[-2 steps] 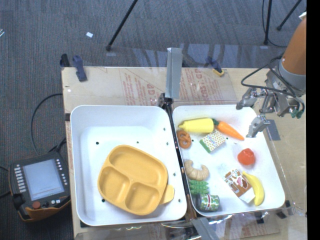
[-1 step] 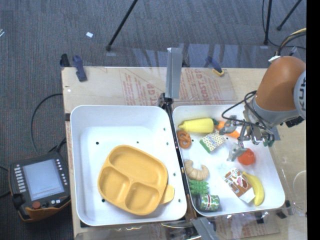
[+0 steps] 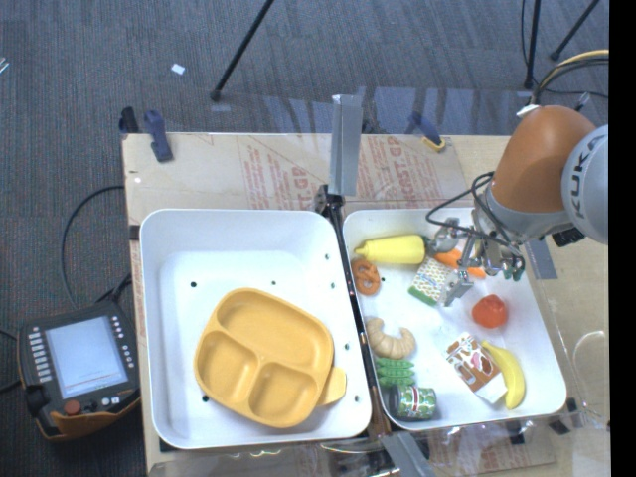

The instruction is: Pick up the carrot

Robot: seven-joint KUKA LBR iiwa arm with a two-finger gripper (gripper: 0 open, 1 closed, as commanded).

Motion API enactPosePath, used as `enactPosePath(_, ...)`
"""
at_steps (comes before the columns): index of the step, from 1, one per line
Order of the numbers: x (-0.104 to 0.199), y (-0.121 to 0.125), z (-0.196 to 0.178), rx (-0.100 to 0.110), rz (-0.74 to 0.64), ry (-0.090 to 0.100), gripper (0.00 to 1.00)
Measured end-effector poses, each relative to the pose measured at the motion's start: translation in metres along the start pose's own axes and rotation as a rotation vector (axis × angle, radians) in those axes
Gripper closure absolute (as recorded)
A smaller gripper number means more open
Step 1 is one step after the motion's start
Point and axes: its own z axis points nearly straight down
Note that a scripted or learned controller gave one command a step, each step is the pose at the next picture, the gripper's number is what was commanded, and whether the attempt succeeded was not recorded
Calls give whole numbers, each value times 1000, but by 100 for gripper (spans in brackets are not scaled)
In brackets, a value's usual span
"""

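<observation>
The end effector (image 3: pixel 475 266) hung low over the upper part of the right bin (image 3: pixel 549 331), and the carrot (image 3: pixel 452 258) lay right at its fingers — whether they gripped it, or how wide they stood, could not be told. A tomato (image 3: pixel 489 311) sat just below, a corn cob (image 3: pixel 394 249) to the left. The left bin (image 3: pixel 169 266) held a yellow tray (image 3: pixel 263 358).
</observation>
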Motion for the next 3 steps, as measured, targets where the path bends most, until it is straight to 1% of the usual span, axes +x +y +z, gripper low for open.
enactPosePath(1, -4, 2, -14, 2, -5, -11, 100)
enactPosePath(2, 25, 57, -67, -2, 82, 4, 100)
enactPosePath(3, 80, 53, -52, -2, -200, 11, 100)
